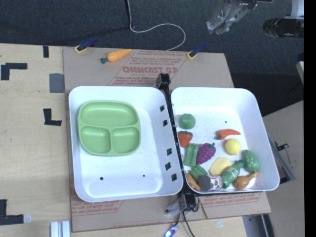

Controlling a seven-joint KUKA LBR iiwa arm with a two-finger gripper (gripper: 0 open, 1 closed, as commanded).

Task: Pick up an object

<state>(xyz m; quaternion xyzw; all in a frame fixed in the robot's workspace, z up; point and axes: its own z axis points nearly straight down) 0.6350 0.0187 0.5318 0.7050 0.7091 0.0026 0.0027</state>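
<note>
Lying in the right bin [247, 100], the toy food crowds its near corner: grapes [206, 152], a lemon [232, 146], a red pepper [227, 133], a green ball [187, 121] set a little apart. The claw [224, 19] hangs blurred, well above and behind the bins; its opening I cannot tell. The left bin [89, 181] carries a green tray [109, 128]. A descent into the packed pile risks pinching two pieces or nudging one aside.

claw [223, 24]: pale grey, blurred | mount: dark | wrist housing: black
</note>
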